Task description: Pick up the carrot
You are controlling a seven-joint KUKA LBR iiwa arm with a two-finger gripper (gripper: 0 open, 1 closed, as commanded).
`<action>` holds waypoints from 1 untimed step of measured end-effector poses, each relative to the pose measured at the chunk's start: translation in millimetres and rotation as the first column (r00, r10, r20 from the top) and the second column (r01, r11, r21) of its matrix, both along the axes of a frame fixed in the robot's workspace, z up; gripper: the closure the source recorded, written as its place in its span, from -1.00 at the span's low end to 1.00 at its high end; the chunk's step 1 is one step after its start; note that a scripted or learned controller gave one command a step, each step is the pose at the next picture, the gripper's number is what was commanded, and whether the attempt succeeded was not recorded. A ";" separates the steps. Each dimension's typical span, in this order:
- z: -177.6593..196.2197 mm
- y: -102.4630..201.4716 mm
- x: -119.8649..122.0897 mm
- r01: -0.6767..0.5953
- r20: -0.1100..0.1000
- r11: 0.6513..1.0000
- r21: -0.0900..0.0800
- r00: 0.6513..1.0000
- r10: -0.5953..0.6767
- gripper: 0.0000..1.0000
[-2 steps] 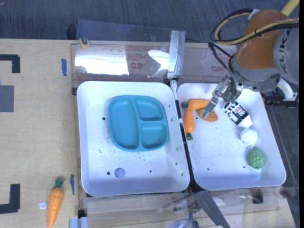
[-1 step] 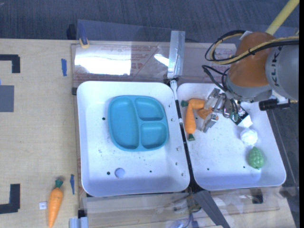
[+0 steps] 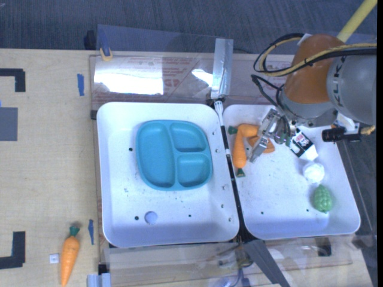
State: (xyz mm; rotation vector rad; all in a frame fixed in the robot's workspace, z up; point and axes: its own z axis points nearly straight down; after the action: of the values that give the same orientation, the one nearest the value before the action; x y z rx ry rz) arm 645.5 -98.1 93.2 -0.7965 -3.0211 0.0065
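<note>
Nearest the camera, off the bins altogether, a second carrot (image 3: 69,253) lies on the bench (image 3: 42,160) by its near left corner, green top pointing away. Beyond it the left bin (image 3: 114,217) carries a blue divided plate (image 3: 175,154) about its middle, with a small pale disc (image 3: 150,218) toward the near left corner.

Over in the right bin (image 3: 287,214), the gripper (image 3: 263,141) sits low by the far left corner, its metal fingers parted. A carrot (image 3: 239,150) lies along the left wall just beside those fingers, green end toward the near edge; a further orange piece (image 3: 248,130) shows at the fingers, though the view is too coarse to say whether anything is pinched between them. The arm (image 3: 332,82) reaches in from the far right, its orange band above the wrist, cables looping over it.

A white lump (image 3: 313,172) and a green knobbly item (image 3: 322,198) rest near the right wall.
</note>
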 end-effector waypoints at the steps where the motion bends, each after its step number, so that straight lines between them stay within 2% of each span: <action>1: 15.0 -3.6 9.2 0.002 0.041 1.000 -0.010 0.999 -0.002 1.00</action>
State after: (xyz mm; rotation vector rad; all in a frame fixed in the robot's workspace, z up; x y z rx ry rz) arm 654.7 -101.7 108.2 -0.8102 -3.0607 0.0057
